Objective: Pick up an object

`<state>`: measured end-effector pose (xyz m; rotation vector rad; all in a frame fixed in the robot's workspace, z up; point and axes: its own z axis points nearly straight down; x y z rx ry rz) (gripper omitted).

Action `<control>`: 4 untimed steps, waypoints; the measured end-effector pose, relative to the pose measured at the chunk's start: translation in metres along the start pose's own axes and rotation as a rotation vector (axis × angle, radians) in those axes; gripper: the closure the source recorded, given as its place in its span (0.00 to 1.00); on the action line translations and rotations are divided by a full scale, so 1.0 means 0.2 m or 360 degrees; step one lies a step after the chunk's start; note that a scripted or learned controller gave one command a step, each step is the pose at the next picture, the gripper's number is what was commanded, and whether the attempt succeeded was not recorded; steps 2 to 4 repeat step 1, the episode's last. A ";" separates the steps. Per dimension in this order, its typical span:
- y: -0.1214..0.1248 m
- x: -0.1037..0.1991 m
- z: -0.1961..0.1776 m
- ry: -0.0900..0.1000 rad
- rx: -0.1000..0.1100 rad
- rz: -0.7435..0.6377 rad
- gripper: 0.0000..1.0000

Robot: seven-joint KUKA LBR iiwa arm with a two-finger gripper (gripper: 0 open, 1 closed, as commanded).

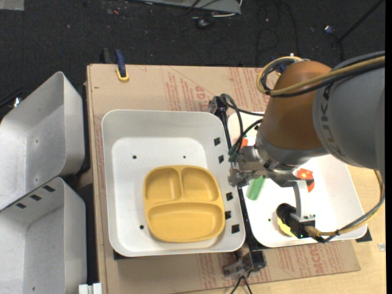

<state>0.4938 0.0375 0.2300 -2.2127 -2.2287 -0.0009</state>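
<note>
**Arm bent low over the right bin, grip unreadable**

We start at the nine o'clock edge of the view, where two spare white tubs [37,139] sit tilted off the bench, one above the other and partly cut off by the frame. At the eleven o'clock corner of the bench [177,81] a blue and yellow clamp [122,70] grips the board.

Now the left bin [122,127]. It holds one thing, a yellow divided plate [184,204] lying flat toward the bin's six o'clock side, with two small compartments at twelve and one long one at six.

Across to the right bin [334,192], and here we lose a lot, as the arm [343,115] covers most of it. A green piece [254,187] lies near the bin's nine o'clock wall. An orange piece [304,177] peeks out from under the wrist at about three o'clock from the green one, and we cannot make out its shape.

The arm sweeps in from three o'clock, its orange band [297,103] bulging over the seam between the bins. The gripper [247,171] hangs just at twelve o'clock of the green piece, very close to it, though we cannot tell whether they touch. The wrist hides the jaws, so we cannot tell whether they are apart or together, or whether anything is held.
</note>
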 end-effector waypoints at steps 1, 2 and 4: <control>0.08 0.27 0.00 0.0000 -0.0001 -0.0001 1.00; 0.08 0.27 0.00 0.0000 -0.0001 -0.0001 1.00; 0.08 0.27 0.00 0.0000 -0.0001 -0.0001 1.00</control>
